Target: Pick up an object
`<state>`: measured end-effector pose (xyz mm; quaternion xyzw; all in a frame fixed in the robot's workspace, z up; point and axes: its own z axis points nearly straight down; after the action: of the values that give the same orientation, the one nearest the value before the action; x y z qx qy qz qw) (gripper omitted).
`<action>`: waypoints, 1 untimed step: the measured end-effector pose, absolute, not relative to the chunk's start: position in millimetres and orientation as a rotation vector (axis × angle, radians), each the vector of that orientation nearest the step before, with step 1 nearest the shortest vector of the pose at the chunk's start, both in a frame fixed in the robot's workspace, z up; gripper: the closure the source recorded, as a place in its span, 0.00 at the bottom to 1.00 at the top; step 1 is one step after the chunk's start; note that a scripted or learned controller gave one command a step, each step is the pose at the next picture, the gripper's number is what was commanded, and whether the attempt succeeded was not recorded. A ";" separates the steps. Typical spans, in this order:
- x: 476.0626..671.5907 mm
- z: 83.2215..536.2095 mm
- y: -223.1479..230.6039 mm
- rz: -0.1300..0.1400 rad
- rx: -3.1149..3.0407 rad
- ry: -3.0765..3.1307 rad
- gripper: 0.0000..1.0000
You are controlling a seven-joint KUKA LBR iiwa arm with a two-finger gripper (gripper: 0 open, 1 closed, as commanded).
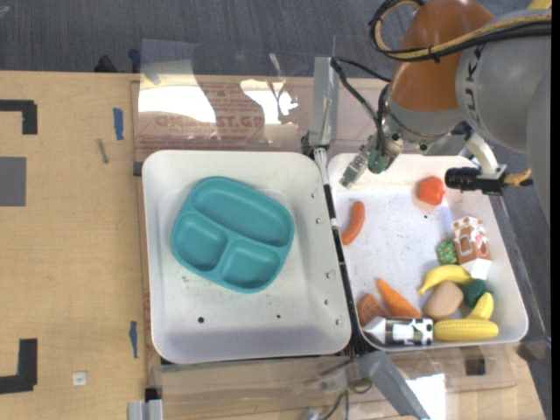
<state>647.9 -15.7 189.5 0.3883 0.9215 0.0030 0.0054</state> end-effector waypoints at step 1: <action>658.4 266.4 10.4 0.010 1.348 2.825 1.00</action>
<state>658.4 10.4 266.4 0.4306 0.9025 0.0031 0.0059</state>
